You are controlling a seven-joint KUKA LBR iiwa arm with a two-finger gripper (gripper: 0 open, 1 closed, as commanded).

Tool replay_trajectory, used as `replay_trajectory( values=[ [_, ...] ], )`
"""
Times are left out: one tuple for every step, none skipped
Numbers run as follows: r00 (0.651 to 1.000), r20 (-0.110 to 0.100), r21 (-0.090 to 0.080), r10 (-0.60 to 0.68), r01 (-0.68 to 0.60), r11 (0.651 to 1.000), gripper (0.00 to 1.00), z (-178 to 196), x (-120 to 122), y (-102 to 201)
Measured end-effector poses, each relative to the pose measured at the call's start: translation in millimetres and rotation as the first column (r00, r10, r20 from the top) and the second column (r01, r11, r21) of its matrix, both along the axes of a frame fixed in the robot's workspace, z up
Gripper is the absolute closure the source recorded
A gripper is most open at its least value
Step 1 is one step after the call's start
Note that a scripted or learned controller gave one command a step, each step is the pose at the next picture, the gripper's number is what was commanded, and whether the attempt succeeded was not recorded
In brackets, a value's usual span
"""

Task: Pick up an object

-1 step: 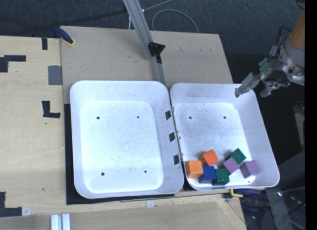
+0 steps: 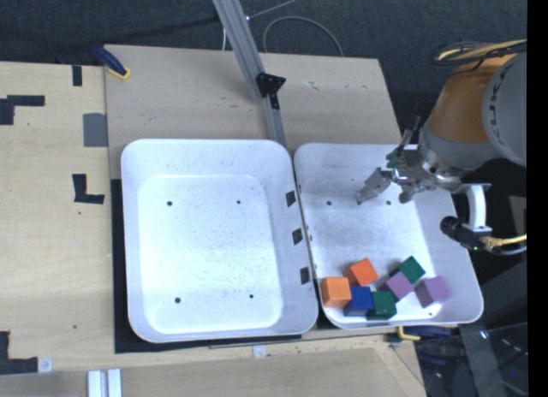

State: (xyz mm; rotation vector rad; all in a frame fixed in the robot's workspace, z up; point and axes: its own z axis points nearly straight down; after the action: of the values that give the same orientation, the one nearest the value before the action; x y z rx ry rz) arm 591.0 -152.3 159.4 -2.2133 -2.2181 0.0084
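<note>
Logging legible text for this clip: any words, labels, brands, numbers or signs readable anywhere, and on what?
None can be read.
The blocks in the right bin have plain coloured faces without print.
The left bin shows only dark specks and small holes.
The black tape pieces on the bench are shapes, not letters.
The arm and end effector show no legible marking.

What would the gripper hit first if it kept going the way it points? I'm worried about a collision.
Probably the bare floor of the right bin: the gripper points down-left, away from the blocks. Depth is hard to judge.
</note>
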Motion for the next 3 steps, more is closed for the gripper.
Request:
replay_trajectory(
  values=[
    [1.0,0.01,-0.002,-0.003,0.003,1.0,0.0,54.2,-59.1,9.2],
    [1.0,0.018,-0.003,0.004,-0.004,1.0,0.0,117.5,-4.9,43.8],
    [1.0,0.004,-0.002,-0.001,0.001,1.0,0.0,-69.7,-46.8,59.5]
  ],
)
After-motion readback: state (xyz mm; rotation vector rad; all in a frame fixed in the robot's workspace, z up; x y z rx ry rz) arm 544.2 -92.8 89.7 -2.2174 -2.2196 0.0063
